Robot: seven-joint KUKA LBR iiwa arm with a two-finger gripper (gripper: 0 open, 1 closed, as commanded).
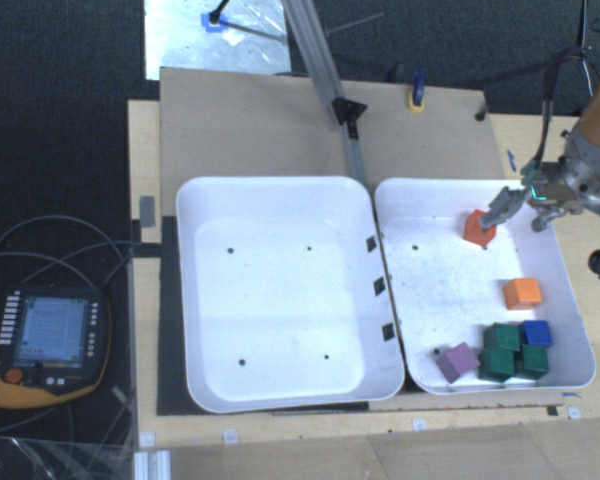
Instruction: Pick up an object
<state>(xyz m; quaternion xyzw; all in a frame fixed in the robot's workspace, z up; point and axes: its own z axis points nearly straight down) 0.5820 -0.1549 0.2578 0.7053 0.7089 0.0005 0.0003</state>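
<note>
My gripper (512, 225) hangs over the back right part of the right bin (420, 268), open, with its two fingers apart. A red block (476, 228) lies at the tip of the left finger (500, 209), on its outer side and not between the fingers. I cannot tell whether that finger touches it. An orange block (522, 293) lies nearer the front, by the right wall. In the front right corner sit a purple block (458, 360), green blocks (500, 353) and a blue block (537, 333), packed together.
The left bin (195, 268) stands beside the right one, with a raised rim (380, 268) between them. A metal pole (315, 38) slants across the back. A teach pendant (45, 343) with cables lies at the far left.
</note>
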